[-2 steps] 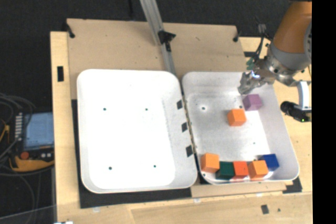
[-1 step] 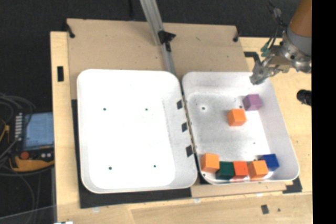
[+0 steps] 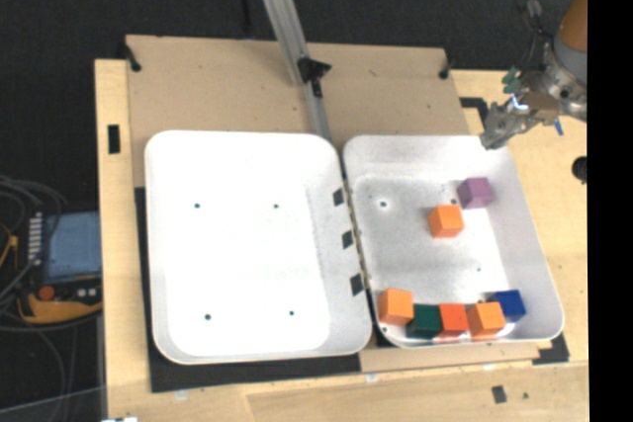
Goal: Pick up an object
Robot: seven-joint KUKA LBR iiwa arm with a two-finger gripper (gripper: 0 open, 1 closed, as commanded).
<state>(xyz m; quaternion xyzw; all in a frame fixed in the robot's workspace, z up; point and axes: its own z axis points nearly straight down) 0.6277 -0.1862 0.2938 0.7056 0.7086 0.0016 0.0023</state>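
Hovering above the upper right corner of the right bin [image 3: 524,212], over the bench [image 3: 287,84] just outside the bin's rim: the gripper [image 3: 497,128], small and blurred, hanging from the grey arm [image 3: 554,89] reaching in from the right. Impossible to tell how far apart its fingers stand; nothing visibly held between them.

Lying loose in the right bin, well apart from the gripper: a purple cube [image 3: 477,192] near the upper right, and an orange cube [image 3: 445,220] just below and left of it, close but not touching. Lined up along the bin's lower wall: an orange block [image 3: 397,304], a dark green block [image 3: 426,320], a smaller orange block [image 3: 453,317], another orange block [image 3: 486,317] and a blue block [image 3: 509,303], packed side by side.

Sitting to the left, edge to edge with the right one: the left bin [image 3: 247,242]. Crossing the bench from the top toward the seam between the bins: a slanted metal rail [image 3: 282,5].
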